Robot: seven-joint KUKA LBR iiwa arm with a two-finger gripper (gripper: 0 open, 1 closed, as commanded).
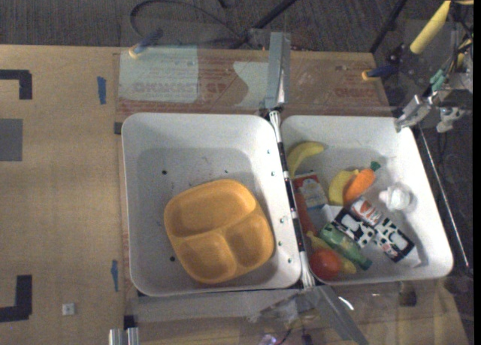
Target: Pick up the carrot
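The carrot (359, 185) is small and orange, with a green top pointing toward the back right. It lies tilted in the middle of the right bin (428, 186), leaning against a yellow fruit (340, 186). A white bottle (395, 198) lies just to its right. My gripper (434, 105) hangs past the right bin's back right corner, well above and to the right of the carrot, and nothing is visibly held.
The right bin also holds a banana (304, 153), a red carton (308, 193), a black-and-white carton (373, 234), a green item (346, 243) and a tomato (325, 264). An orange divided plate (218, 231) sits in the left bin (150, 148).
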